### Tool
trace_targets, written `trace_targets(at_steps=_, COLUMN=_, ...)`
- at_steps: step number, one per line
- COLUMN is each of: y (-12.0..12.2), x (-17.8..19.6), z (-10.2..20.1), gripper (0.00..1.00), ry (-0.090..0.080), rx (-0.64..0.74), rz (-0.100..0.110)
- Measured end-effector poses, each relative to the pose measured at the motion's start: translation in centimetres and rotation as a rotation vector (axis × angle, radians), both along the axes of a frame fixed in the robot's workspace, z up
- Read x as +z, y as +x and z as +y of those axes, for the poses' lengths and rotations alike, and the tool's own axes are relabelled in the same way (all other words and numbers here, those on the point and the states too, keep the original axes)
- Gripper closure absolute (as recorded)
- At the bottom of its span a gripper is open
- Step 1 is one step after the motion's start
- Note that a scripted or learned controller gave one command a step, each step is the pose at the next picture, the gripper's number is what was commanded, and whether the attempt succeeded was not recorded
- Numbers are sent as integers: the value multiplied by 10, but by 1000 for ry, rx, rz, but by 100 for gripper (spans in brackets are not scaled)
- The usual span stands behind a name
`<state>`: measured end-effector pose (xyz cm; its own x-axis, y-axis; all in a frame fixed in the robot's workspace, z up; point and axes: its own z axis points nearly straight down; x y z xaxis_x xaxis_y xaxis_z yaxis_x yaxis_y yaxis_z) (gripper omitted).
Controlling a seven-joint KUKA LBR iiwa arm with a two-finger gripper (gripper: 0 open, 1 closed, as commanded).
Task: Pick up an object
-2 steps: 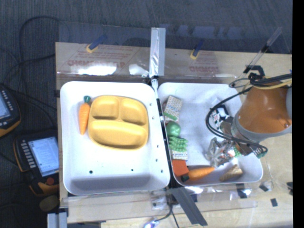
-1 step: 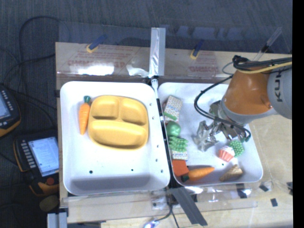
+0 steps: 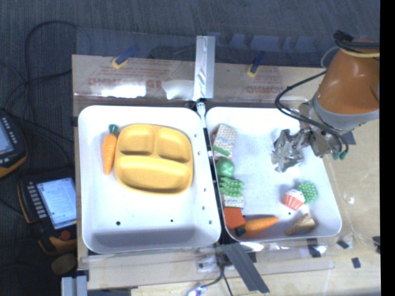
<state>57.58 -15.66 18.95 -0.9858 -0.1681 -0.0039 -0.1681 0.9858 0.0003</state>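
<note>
grey carpet round bench, two bins. my gripper (image 3: 289, 151) hangs over bare floor of right bin (image 3: 259, 165), upper right of frame; can't tell its state, nothing seen held. cupcake (image 3: 294, 198) lower right, apart. risk: closing on nothing; toys crowd bottom edge.

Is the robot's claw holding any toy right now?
No toy shows in the end effector. It hangs over a bare part of the right bin.
</note>
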Motion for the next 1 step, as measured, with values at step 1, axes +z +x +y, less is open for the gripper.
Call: trace_targets(at_steps=1, y=-51, x=-68, z=20, gripper=100, ry=1, rx=41, rz=3)
